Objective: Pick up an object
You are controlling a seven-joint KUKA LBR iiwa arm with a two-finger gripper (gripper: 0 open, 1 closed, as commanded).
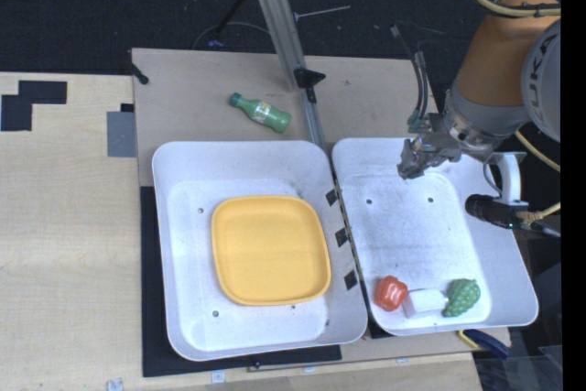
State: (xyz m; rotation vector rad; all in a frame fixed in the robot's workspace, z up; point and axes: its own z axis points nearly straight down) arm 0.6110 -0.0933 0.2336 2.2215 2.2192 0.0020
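The gripper (414, 162) hangs over the top of the right bin (403, 238), away from the toys.

It looks dark and small from here, so I cannot tell how it is set. A red toy (391, 292), a white block (424, 302) and a green bumpy toy (461, 297) sit close together at the bin's near edge. A yellow plate (270, 249) lies in the left bin (179, 224). A green bottle (260, 112) lies on the bench (183, 101).

plate (270, 249) in left bin (174, 197) | three items (427, 297) at right bin (403, 224) near edge | bottle (260, 112) behind bins
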